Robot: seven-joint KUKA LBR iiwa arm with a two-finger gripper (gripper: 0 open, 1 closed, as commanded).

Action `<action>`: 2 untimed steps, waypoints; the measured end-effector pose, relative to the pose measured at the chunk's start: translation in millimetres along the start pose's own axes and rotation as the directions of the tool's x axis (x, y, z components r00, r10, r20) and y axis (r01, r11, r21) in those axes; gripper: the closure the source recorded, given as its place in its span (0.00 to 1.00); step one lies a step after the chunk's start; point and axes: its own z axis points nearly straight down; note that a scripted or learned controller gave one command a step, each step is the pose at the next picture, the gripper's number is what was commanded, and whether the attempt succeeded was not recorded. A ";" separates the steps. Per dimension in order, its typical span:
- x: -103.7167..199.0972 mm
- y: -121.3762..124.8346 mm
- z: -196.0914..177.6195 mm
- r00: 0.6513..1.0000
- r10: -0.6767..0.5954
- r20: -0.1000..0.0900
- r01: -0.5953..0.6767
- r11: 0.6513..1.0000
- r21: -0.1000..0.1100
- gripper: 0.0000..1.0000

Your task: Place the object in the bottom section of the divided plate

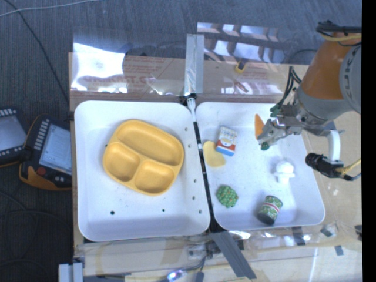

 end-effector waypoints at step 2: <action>101.9 -45.5 20.0 0.930 -0.367 -0.001 0.367 0.930 0.000 1.00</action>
